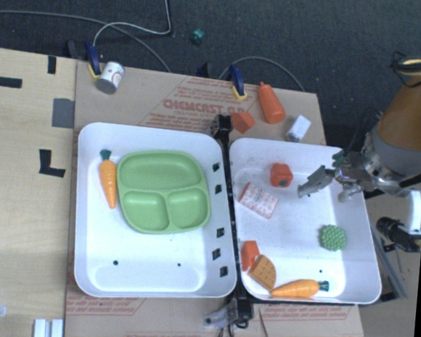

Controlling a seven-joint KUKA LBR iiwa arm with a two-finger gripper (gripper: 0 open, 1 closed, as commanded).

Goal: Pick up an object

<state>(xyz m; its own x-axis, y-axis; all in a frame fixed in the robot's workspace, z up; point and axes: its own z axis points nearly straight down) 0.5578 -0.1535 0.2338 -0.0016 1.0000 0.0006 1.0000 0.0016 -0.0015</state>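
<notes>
Hovering near the right bin's [367, 238] far edge, our gripper [319, 183] looks open and holds nothing. We see the small red-orange block [281, 174] just left of it.

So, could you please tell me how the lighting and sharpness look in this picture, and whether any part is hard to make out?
In the camera view the light is even and soft: the white bins show little glare, and the green plate and broccoli cast only faint shadows. The whole frame is slightly soft. The tool is small and blurred, so its fingers are hard to read, and the dark floor at top loses detail.

two carrots [108, 180] [299, 287] (toy), two bins [88, 211] [359, 238]
</notes>
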